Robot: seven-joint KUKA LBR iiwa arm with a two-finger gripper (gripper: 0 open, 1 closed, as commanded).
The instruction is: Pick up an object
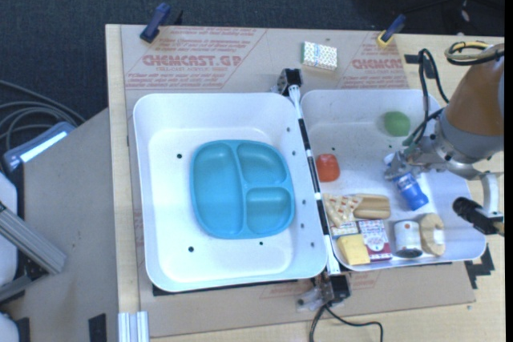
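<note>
My gripper (398, 165) is low in the right bin (353, 110), at the end of the grey arm with its orange band (478, 98). A blue can (412, 192) lies on its side just below and right of the gripper, touching or very close to it. Whether the can is held I cannot tell. A green ball (395, 122) rests a little above the gripper. Left of it stands a small red cup (327, 166).
Along the right bin's front edge lie a waffle piece (341, 208), a bread roll (372, 207), a yellow block (351, 249), a red-and-white packet (375, 240), a small tin (407, 238) and a pale pastry (433, 234). The left bin (160, 172) holds a blue divided plate (242, 188).
</note>
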